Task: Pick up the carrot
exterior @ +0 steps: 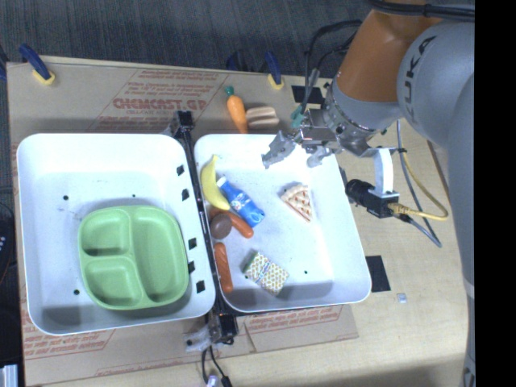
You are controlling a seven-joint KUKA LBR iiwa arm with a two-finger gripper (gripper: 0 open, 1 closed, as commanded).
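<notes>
I see the gripper (pixel 294 150) open and empty over the right bin's (pixel 343 240) far rim, carrot (pixel 235 112) outside on the cardboard (pixel 153 99) beside a bun (pixel 261 118); risk: fingers clip rim or bun.

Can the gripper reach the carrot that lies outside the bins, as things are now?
Probably yes. The carrot lies on the cardboard behind the right bin, beside a brown block, with nothing over it. The open gripper hovers close by, above the bin's back edge.

Red "CHEMCAST GP" print on the cardboard sheet (pixel 153 95) under the bins, letters "KU" on the grey arm (pixel 439 55)
</notes>
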